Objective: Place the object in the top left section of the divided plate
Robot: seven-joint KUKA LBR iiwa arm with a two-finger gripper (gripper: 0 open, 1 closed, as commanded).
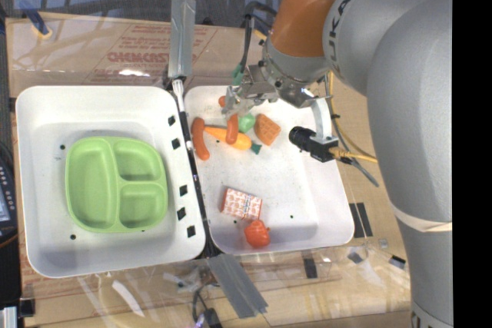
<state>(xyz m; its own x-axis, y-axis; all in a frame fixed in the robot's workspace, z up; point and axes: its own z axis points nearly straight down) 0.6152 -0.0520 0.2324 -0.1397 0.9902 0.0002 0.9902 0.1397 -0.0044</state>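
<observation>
The likeliest target is the small orange, sausage-like toy (232,128) standing nearly upright in the right bin (327,188), directly under the gripper (241,100). It sits in a tight cluster: a carrot (228,136) lies across its base, a green piece (246,122) touches it, and an orange bread-like wedge (267,129) lies just beside. A red-orange hot dog (200,137) lies near the bin's left wall; a printed carton (241,204) and a tomato (257,233) sit well apart toward the front. The gripper is low over the cluster, but whether it has closed on anything cannot be told. The step in hand looks like the pick. The green divided plate (115,182) waits in the left bin (38,119); next, the arm must lift clear of the dividing walls and carry across to the plate's top-left section.
</observation>
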